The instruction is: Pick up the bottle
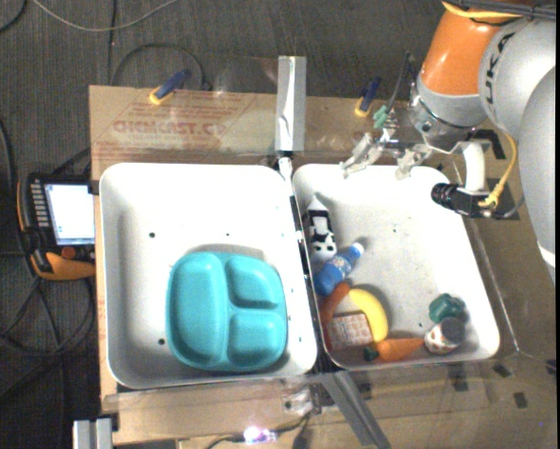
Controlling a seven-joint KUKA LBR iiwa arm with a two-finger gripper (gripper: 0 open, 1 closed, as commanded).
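Observation:
A small blue bottle point(336, 271) with a white cap lies tilted near the left wall of the right bin point(406, 218), cap pointing up-right. My gripper point(380, 164) hovers over the bin's far rim, above and to the right of the bottle and well apart from it. Its two fingers point(354, 165) are spread open with nothing between them.
A black-and-white toy point(319, 230) lies just above the bottle. Below it sit a yellow item point(371, 309), a brown box point(350, 329) and an orange carrot point(398, 348). A teal cup point(445, 306) rests at the bin's lower right. The left bin point(139, 204) holds a teal divided plate point(227, 312).

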